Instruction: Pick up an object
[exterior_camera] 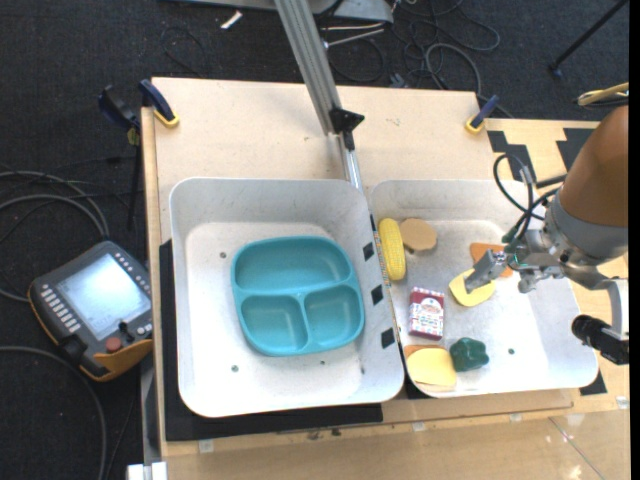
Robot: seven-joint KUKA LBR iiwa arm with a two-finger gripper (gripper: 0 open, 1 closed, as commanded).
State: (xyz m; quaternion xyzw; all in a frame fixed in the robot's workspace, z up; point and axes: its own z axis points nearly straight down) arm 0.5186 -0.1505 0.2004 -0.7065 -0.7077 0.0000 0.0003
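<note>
The right bin (pixel 560 363) holds several small items. A yellow corn cob (pixel 392 248) lies by its left wall, with a tan round piece (pixel 419 235) beside it. A red and white carton (pixel 427 314) lies in the middle. A green lump (pixel 467 353) and a yellow-orange slice (pixel 432 367) sit near the front edge. My gripper (pixel 507 270) hangs low over the right part of this bin with its fingers apart. Just left of it lies a yellow curved piece (pixel 468 289). An orange piece (pixel 486 252) lies partly hidden under the gripper. Nothing is visibly held.
The left bin (pixel 200 368) holds a teal divided plate (pixel 298 295). A slanted metal pole (pixel 315 58) crosses the bench above the wall between the bins. A black part (pixel 600 336) sticks out over the right bin's right rim.
</note>
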